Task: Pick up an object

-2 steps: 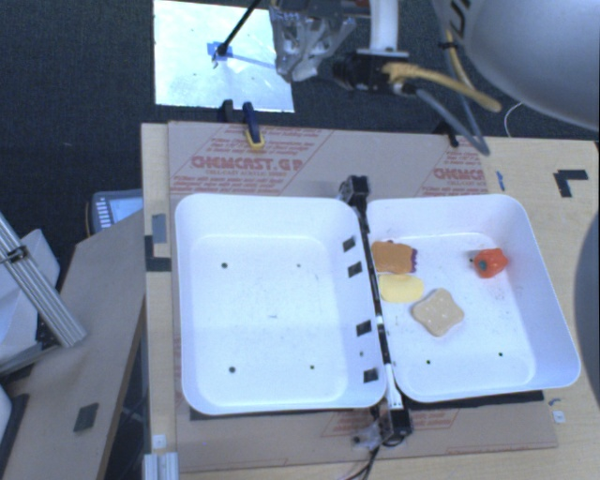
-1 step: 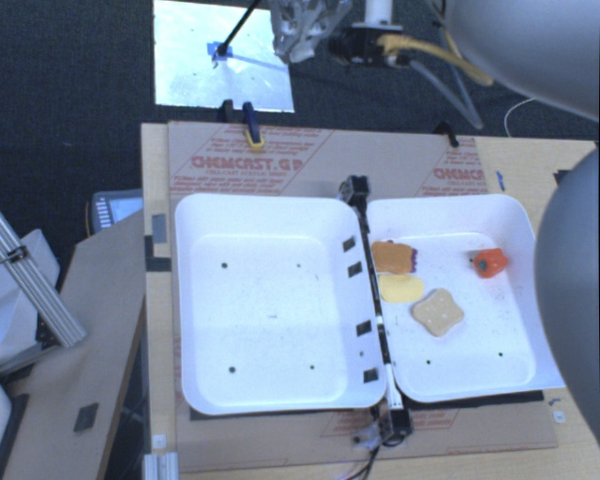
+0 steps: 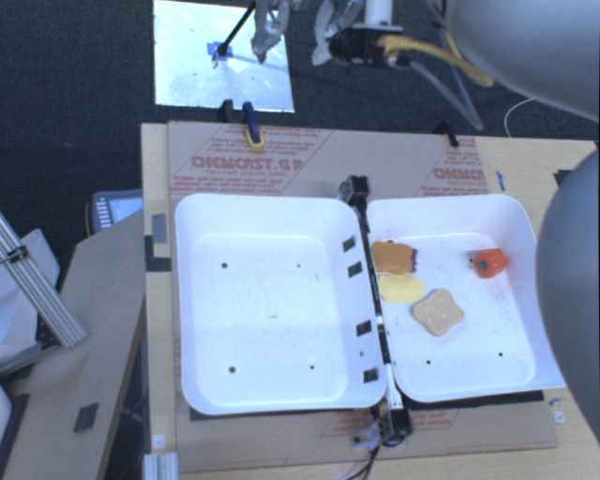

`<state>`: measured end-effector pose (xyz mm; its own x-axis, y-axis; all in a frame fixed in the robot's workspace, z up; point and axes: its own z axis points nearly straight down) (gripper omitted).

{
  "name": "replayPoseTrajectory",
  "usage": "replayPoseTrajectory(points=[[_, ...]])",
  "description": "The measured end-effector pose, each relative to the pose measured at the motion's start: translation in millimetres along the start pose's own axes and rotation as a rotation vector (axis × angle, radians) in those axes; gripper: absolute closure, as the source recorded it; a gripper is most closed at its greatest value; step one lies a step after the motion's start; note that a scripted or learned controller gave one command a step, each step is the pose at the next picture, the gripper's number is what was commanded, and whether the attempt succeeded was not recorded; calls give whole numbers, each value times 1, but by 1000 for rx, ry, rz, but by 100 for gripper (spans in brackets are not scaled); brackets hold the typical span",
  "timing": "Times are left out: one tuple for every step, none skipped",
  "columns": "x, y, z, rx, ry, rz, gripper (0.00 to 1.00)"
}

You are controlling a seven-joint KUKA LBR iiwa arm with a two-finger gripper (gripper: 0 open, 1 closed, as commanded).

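Nearest, a pale tan bread-shaped toy piece point(image 3: 438, 312) is lying in the right white plastic bin point(image 3: 514, 370), a yellow flat oval point(image 3: 401, 289) touching at its ten o'clock, an orange-brown slab point(image 3: 394, 257) beyond, a small orange-red toy point(image 3: 487, 262) at two o'clock. Nothing is being lifted yet; the next move probably calls for descending. At twelve o'clock the gripper point(image 3: 272, 28) is hovering; whether its jaws are parted, I cannot tell.

White bins, warm-toned pieces

Both bins point(image 3: 267, 211) are plain white; in the right one lie an orange-brown piece point(image 3: 393, 256), a pale yellow piece point(image 3: 401, 289), a tan piece point(image 3: 438, 312) and a red-orange piece point(image 3: 488, 262).
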<state>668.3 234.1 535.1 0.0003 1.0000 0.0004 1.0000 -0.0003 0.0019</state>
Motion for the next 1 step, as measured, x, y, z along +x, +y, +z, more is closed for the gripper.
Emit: replayPoseTrajectory(points=[[0, 0, -12, -3, 1, -2, 100]])
